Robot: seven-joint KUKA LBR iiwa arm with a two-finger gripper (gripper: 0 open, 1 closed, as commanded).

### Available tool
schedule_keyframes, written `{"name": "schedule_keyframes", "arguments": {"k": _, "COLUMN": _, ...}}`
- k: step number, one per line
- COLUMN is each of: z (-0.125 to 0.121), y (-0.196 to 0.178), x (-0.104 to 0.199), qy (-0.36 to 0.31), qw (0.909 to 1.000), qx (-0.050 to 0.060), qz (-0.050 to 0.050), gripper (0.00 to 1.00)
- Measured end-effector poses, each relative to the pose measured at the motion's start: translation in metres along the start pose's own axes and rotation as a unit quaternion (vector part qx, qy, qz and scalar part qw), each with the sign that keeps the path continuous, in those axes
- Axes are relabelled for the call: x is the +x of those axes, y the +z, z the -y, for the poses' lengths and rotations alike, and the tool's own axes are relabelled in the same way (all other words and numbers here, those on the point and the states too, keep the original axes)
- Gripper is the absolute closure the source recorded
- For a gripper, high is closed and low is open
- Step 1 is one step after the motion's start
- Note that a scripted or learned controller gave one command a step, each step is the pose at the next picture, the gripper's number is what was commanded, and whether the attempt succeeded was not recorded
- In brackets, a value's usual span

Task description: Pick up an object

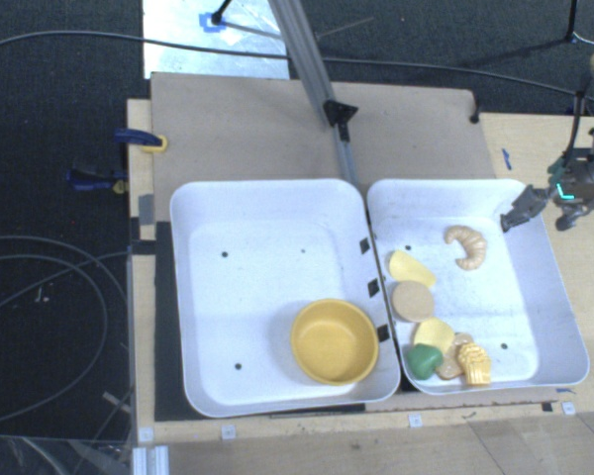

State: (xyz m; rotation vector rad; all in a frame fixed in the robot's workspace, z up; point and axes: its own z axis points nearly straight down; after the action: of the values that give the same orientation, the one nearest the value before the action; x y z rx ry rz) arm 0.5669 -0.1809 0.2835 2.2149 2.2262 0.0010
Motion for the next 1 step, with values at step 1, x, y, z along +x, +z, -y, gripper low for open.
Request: {"name": "schedule_keyframes", "arguments": {"k": 1, "z": -0.0001, "y": -0.0001, "x": 0.0, "qy": 0.0, "qw": 1.0, "qx": 0.0, "qz": 0.0, "gripper": 0.0}}
